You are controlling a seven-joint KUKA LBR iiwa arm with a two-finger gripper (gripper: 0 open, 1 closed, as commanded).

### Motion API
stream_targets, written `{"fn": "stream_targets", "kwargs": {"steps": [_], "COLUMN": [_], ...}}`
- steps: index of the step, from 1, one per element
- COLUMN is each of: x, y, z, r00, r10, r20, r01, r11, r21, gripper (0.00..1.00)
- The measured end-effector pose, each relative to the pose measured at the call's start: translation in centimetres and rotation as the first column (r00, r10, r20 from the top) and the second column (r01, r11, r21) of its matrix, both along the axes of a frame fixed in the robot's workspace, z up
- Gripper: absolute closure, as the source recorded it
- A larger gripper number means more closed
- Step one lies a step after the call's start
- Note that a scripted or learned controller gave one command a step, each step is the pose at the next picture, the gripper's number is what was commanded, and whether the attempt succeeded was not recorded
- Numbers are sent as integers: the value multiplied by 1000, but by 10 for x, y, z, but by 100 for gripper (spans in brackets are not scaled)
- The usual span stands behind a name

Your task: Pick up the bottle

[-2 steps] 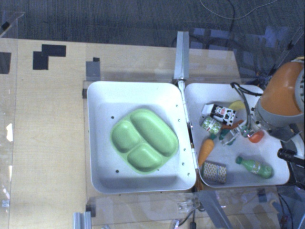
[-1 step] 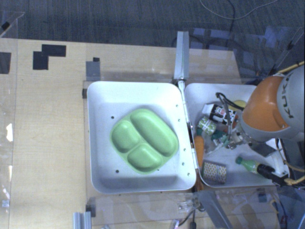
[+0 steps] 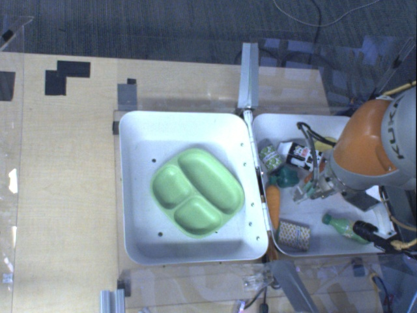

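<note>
The bottle (image 3: 345,227) is green with a dark cap end and lies on its side near the front right of the right bin (image 3: 326,120). My gripper (image 3: 310,190) hangs over the middle of that bin, below the arm's orange band. It is to the left of the bottle and a little farther back, apart from it. Nothing of the bottle shows at the gripper.
The right bin also holds an orange carrot (image 3: 273,205) along its left wall, a teal object (image 3: 287,177), a small can (image 3: 268,154), a white and black item (image 3: 297,154) and a patterned block (image 3: 294,235). A green divided plate (image 3: 197,191) lies in the left bin (image 3: 140,240).
</note>
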State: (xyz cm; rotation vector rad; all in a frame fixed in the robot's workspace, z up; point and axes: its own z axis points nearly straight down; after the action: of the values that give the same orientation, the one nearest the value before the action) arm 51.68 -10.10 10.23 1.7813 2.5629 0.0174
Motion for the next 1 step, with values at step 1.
{"fn": "stream_targets", "kwargs": {"steps": [1], "x": [0], "y": [0], "z": [0], "r00": [1000], "r10": [0], "r20": [0], "r01": [0], "r11": [1000], "r21": [0], "gripper": [0]}}
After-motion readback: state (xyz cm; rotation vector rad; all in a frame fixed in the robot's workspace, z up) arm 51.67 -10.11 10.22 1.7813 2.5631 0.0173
